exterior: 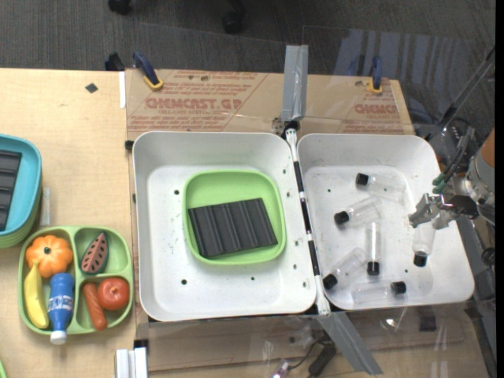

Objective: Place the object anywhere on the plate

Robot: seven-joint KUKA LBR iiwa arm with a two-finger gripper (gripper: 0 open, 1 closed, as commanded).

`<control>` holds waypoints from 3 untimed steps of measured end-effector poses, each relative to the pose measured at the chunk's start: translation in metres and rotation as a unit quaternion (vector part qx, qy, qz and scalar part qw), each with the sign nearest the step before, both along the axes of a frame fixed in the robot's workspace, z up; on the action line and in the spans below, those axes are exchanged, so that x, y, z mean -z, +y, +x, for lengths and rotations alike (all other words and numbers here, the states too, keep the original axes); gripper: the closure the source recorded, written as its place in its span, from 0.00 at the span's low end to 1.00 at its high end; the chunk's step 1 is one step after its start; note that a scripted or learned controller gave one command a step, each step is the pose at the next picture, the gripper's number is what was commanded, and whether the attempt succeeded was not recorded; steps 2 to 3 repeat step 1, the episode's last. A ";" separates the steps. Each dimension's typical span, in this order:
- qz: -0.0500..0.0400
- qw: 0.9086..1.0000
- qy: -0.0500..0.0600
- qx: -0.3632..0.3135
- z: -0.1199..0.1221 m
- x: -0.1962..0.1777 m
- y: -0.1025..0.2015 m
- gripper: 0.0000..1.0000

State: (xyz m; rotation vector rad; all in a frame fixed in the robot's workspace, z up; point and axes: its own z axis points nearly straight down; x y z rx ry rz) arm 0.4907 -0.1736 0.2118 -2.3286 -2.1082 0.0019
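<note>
Here, the gripper point(426, 211) hangs over the right bin's point(315, 160) clear vials point(356, 209), jaws' state unclear, likely to pick one for the green plate point(230, 182) at left.

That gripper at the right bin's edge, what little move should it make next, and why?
Probably a short drop onto the clear vial just below it. The gripper hovers over the right bin among scattered black-capped vials, with nothing visibly between its fingers, while the green plate in the left bin carries just a dark ribbed mat. A grasp has to come first.
</note>
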 end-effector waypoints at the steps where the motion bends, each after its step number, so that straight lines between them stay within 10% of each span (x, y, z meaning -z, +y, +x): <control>1: 0.000 1.000 0.000 0.000 0.000 0.000 0.000 0.00; 3: 0.000 1.000 0.000 0.000 0.000 0.000 0.000 0.00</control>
